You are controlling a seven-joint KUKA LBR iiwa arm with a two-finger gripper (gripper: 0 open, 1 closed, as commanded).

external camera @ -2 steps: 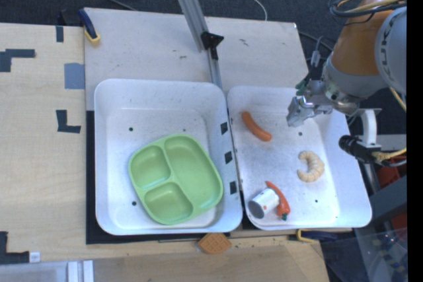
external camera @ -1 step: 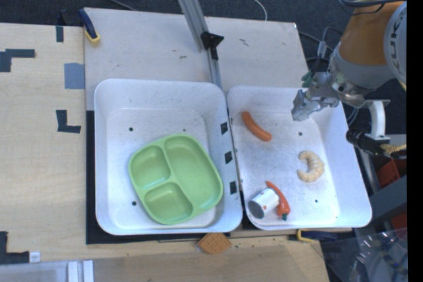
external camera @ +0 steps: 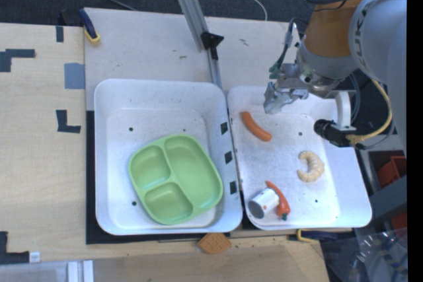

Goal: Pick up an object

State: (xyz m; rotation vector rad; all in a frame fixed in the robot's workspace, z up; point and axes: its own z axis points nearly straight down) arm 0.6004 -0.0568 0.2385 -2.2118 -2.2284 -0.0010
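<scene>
Lying nearest the camera, just outside the bins' front edge, is a small waffle-patterned biscuit (external camera: 213, 243). Behind it the two white bins are sitting side by side. The left bin (external camera: 112, 109) is holding a green divided plate (external camera: 175, 178) with three compartments, resting toward the front. The right bin (external camera: 344, 198) is carrying four small things: a white cup (external camera: 262, 203) lying on its side at the front, an orange carrot (external camera: 279, 199) touching it on the right, a pale croissant (external camera: 310, 166) further back toward the right wall, and an orange sausage (external camera: 255, 126) lying near the left wall, toward the far end. I am hovering my gripper (external camera: 281, 101) over the far edge of the right bin, just beyond and right of the sausage, with nothing between its fingers that I can see; how far they are parted I cannot tell from here. Beyond the bins a metal pole (external camera: 188, 0) is slanting up across the bench.
</scene>
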